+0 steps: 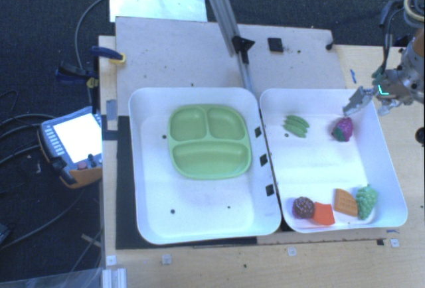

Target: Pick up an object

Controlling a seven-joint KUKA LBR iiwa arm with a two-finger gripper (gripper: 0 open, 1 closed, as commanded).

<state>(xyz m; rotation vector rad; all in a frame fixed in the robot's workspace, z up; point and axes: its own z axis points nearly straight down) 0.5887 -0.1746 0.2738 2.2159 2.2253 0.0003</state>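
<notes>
The right bin (319,164) holds several toy foods. A green pea pod (296,125) and a magenta berry (342,129) lie near its far side. Along the near edge sit a dark red ball (303,207), an orange-red wedge (323,214), an orange waffle piece (345,202) and a green bunch (366,199). My gripper (370,105) hangs over the bin's far right corner, just up and right of the berry. It is open with nothing between its fingers.
The left bin (153,207) carries a green divided plate (209,141). A slanted metal pole (222,8) crosses the board behind the bins. A handheld pendant (73,144) and cables lie on the floor at the left.
</notes>
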